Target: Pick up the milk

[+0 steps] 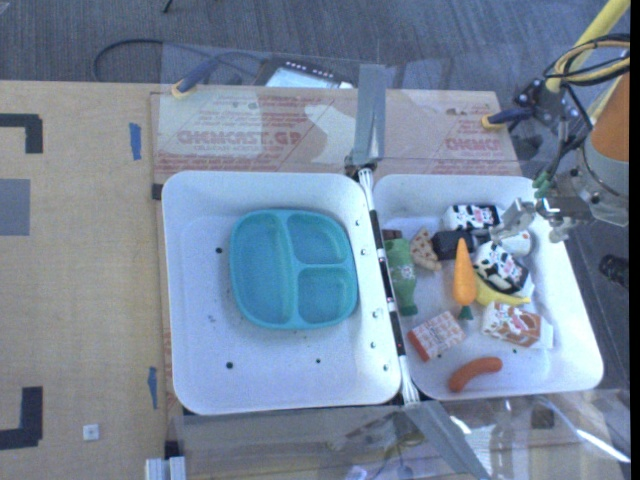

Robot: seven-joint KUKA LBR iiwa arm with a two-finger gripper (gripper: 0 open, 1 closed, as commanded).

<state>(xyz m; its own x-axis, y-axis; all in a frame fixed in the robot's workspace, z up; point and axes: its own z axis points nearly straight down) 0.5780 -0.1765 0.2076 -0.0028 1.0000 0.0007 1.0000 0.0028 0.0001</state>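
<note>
The gripper (528, 220) is hanging over the upper right part of the right bin (580, 358). Its pale fingers are standing slightly apart with nothing between them, though the view there is small and cluttered.

Taking the orange carrot (464, 274) as the landmark: one black-and-white milk carton (472, 216) is lying just above it, and what looks like a second one (500, 265) is sitting just to its right, beneath the fingers. A yellow banana (503, 295) is curving to the lower right, a green bottle (401, 275) is lying to its left, and a red box (435, 335) and a sausage (473, 372) are lying below. Further left, a teal divided plate (294, 268) is resting in the left bin (190, 368).
</note>
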